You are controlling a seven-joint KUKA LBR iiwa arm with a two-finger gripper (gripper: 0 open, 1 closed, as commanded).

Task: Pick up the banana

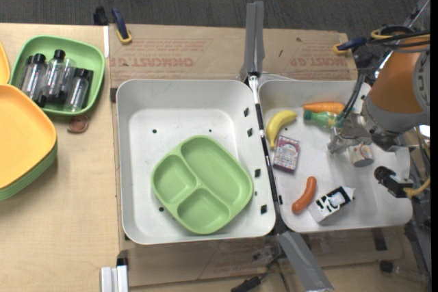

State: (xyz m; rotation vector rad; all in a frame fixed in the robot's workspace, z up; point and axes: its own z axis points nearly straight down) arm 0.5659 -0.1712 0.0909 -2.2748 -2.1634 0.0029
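Lying at the right bin's far left, the banana is looking light, smooth, probably plastic; mid-curve suits gripping. The gripper's opening I cannot tell.

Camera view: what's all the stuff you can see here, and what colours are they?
banana: 1, yellow, right bin, upper left
carrot: 1, orange, right bin, top
hot dog: 1, red-orange, right bin, bottom
small box: 1, pink, right bin, below banana
carton: 1, white and black, right bin, bottom
divided plate: 1, green, left bin
bottles: several, dark-capped, green tray, far left
plates: stack, orange, left edge
arm: 1, grey and orange, over right bin
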